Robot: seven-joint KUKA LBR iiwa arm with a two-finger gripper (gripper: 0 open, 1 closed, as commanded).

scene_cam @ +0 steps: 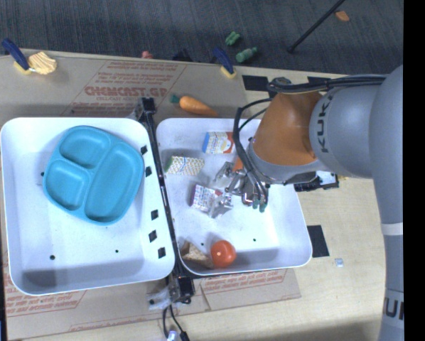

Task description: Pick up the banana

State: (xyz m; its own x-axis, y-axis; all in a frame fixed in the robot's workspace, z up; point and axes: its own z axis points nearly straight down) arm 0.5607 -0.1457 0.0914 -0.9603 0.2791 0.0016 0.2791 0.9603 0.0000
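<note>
My gripper [235, 187] hangs low over the middle of the right bin [291, 219], under the orange band of the arm. It is right beside a crumpled silver and purple packet [202, 196], and the wrist covers the bin floor behind it. A small orange-yellow sliver [239, 163] peeks out at the wrist's left edge; I cannot tell what it is. No item is seen lifted from the bin.
The right bin also holds a small carton [217, 143], a patterned packet [185, 165], a red ball-like fruit [223, 252] and a brown piece [193, 254]. A blue divided plate [93, 172] lies in the left bin [28, 261]. A carrot [197, 106] rests on the cardboard behind.
</note>
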